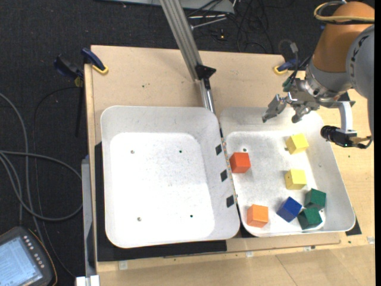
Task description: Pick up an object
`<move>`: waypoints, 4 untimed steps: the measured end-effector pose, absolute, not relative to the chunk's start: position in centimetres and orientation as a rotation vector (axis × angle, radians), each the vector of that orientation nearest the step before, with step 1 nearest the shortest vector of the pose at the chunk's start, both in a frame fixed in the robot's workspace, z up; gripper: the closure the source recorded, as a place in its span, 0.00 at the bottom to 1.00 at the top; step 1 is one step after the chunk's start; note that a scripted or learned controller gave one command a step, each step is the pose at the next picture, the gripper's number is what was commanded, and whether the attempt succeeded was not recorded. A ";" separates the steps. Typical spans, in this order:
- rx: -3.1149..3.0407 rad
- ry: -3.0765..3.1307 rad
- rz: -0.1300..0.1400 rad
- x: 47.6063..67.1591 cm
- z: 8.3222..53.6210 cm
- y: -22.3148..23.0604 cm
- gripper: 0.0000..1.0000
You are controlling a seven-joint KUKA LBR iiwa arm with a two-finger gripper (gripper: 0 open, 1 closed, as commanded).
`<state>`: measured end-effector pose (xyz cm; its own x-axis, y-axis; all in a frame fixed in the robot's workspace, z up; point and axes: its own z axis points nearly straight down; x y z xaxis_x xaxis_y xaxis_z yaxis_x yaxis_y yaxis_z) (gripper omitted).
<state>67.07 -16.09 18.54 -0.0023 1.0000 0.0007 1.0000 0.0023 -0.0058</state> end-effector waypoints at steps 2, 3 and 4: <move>-2.221 -2.227 -0.003 67.8 15.1 -15.4 1.00; -2.222 -2.229 -0.006 67.9 19.5 -15.1 1.00; -2.225 -2.227 -0.006 67.8 24.1 -15.6 1.00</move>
